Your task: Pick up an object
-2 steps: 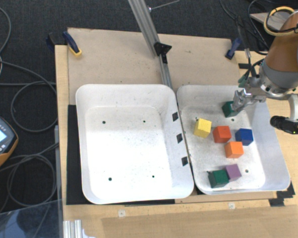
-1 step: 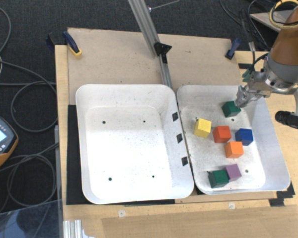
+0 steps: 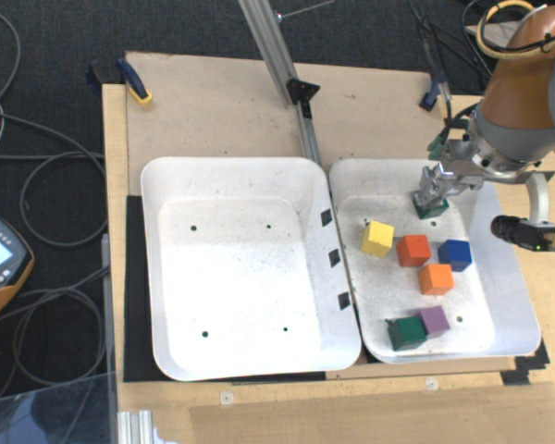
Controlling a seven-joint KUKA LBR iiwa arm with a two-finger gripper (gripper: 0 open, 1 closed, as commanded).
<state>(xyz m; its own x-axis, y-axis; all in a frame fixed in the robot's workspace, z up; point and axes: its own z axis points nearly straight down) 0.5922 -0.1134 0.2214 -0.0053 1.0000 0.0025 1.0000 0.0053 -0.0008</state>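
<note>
Green block [image 3: 408,331] and purple block [image 3: 435,319] sit touching at the near edge of the right bin [image 3: 499,326], with orange [image 3: 436,278], red [image 3: 413,250], blue [image 3: 455,253] and yellow [image 3: 377,238] blocks beyond them. Beside it lies the left bin [image 3: 166,276]. Over the right bin's far part, the gripper [image 3: 431,202] hangs, something small and green at its tip; whether it pinches that, I cannot tell.

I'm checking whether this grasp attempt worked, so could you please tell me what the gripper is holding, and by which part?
It cannot be told. The gripper is low over the right white bin, with something green at its tip, too small to identify. The coloured cubes lie apart from it.
</note>
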